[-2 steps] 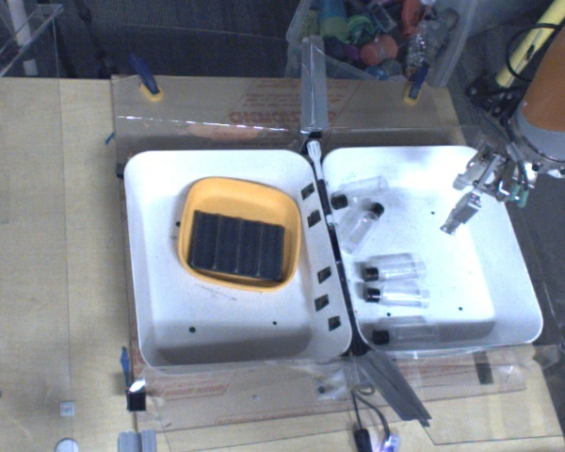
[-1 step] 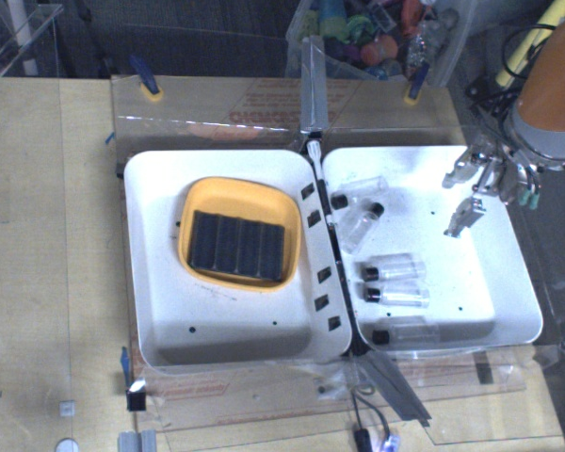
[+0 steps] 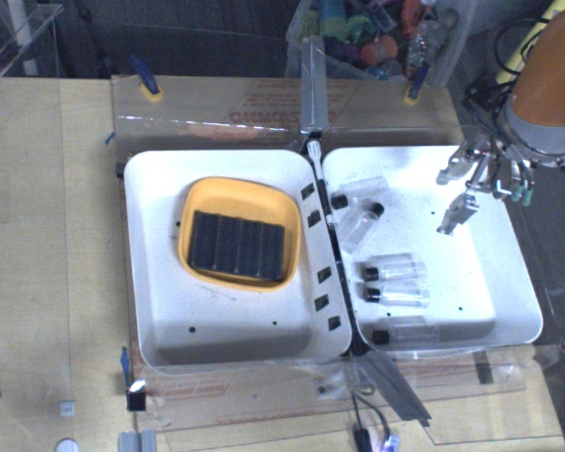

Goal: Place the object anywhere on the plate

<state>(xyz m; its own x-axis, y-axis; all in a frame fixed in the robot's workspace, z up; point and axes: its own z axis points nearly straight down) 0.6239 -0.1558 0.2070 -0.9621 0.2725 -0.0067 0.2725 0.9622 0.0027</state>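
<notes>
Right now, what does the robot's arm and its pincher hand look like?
The arm's big rounded orange band sits above a grey wrist part. Below it hangs the small silvery metal two-finger gripper, made of thin shiny pieces, with a little greenish bit on its side. Yellow and black cables loop behind the arm.

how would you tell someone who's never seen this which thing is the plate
Start at the two white bins side by side and take the left bin. The plate lies near its middle, a yellow dish with rounded corners and a dark ribbed slab on it. The clear vials in the right bin are see-through with black caps.
</notes>
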